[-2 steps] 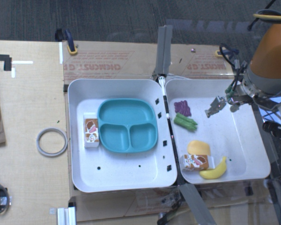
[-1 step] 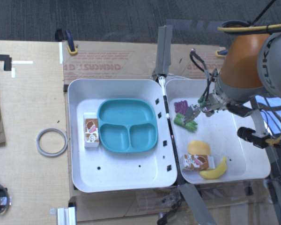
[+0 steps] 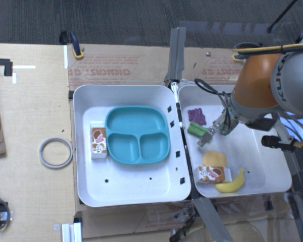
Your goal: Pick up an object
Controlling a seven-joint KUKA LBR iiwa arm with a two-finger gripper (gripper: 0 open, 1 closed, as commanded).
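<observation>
On the pale wooden bench at the far left lies a ring of clear tape (image 3: 56,152), round and flat. Right of it sits the left bin (image 3: 86,180), a shallow white plastic tray with rounded corners. A small printed carton (image 3: 98,143) lies along its left side, long axis running near to far. Touching the carton's right edge is a smooth turquoise plate (image 3: 138,134), rounded and split into three compartments.

The right bin (image 3: 257,178) is the same white plastic. In its far left part lies a bunch of purple grapes (image 3: 197,116), knobbly in texture. Just nearer sits a green cylinder (image 3: 196,130), its long axis running from far left to near right, its right end pointing at the gripper. Along the near side are a second printed carton (image 3: 211,174), an orange rounded piece (image 3: 214,159) just behind it, and a curved yellow banana (image 3: 231,183) whose long axis runs left to right, its right tip turned up toward the far side.

The gripper (image 3: 206,137) reaches down and leftward from the grey arm (image 3: 293,82) with its glossy orange band. Its tip is right at the cylinder's right end; whether the jaws stand apart or together cannot be told, and no grasp on anything is visible.
</observation>
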